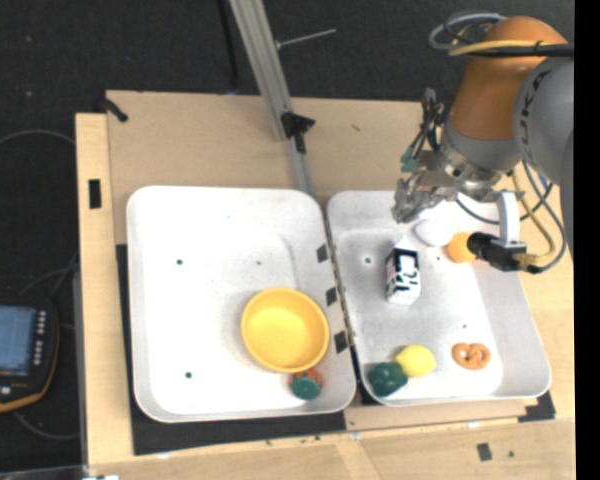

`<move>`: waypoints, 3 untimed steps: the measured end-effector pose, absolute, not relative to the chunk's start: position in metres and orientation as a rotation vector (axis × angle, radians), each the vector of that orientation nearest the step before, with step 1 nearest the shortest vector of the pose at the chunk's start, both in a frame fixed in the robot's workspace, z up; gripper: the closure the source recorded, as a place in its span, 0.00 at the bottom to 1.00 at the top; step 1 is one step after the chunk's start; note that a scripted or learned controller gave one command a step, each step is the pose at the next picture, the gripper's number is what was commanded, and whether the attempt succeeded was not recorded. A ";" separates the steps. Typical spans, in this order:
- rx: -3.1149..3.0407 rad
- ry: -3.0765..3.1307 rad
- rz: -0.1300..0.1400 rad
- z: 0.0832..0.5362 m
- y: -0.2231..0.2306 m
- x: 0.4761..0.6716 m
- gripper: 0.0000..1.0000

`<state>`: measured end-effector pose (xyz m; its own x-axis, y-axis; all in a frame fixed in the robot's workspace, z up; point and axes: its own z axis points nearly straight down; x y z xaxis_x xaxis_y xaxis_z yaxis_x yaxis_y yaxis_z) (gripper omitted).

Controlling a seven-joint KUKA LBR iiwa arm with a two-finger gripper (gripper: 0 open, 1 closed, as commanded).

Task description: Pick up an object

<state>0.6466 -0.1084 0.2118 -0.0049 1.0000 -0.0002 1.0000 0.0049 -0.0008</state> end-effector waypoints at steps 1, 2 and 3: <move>-2.214 -2.227 -0.002 0.219 -0.064 0.624 1.00; -2.212 -2.229 -0.004 0.235 -0.015 0.614 1.00; -2.212 -2.229 -0.004 0.246 0.032 0.597 1.00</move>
